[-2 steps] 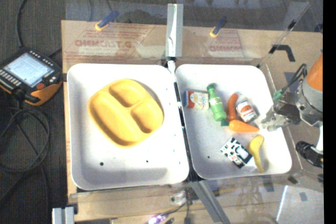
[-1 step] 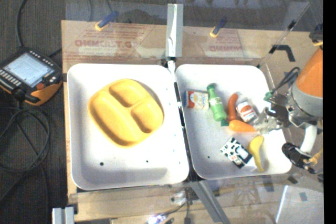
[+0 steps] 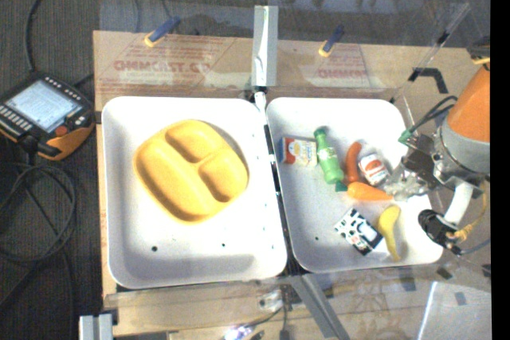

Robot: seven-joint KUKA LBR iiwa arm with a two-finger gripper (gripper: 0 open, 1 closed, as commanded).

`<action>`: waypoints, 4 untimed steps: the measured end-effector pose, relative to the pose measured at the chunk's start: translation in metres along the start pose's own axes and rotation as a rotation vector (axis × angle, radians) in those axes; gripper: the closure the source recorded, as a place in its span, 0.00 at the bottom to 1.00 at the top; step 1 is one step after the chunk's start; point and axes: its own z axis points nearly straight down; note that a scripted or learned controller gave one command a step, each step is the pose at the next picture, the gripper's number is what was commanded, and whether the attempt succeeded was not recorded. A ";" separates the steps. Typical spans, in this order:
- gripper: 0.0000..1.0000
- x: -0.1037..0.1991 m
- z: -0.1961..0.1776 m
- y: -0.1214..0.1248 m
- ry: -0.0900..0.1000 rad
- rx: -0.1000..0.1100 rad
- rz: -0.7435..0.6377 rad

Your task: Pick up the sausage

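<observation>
A: Start big. What does the bench (image 3: pixel 103 60) carry?

B: Two white bins side by side. The left bin (image 3: pixel 127 251) holds a yellow divided plate (image 3: pixel 191 169). The right bin (image 3: pixel 335 247) holds the clutter, and the arm (image 3: pixel 470 127) comes in over its right edge.

A: Where is the sausage?

B: The sausage (image 3: pixel 353 159) lies in the right bin's upper middle, a reddish-orange piece with its long axis running roughly top to bottom in the view, slightly tilted. A green bottle (image 3: pixel 325 155) stands just to its left, a small red-and-white can (image 3: pixel 373 168) just to its right, and a carrot (image 3: pixel 368 191) lies across near its lower end.

A: And the claw?

B: The gripper (image 3: pixel 410 181) hangs near the bin's right wall, beside the carrot's tip. I cannot tell how it is set; the metal blurs together there. Nothing is visibly held.

A: So the move?

B: The sausage lies to the claw's left and a little up in the view, near but with the can between them. I judge it must travel left over the can and close across the short axis; room either side is tight.

A: Anything else nearby?

B: A small carton (image 3: pixel 299 150), a banana (image 3: pixel 390 228) and a black-and-white packet (image 3: pixel 358 229), all apart from the sausage.
</observation>
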 end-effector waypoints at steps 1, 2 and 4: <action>1.00 -0.004 -0.007 0.011 -0.002 0.001 0.103; 1.00 -0.012 0.018 0.009 -0.004 -0.001 0.228; 1.00 -0.012 -0.060 0.051 -0.004 -0.001 0.098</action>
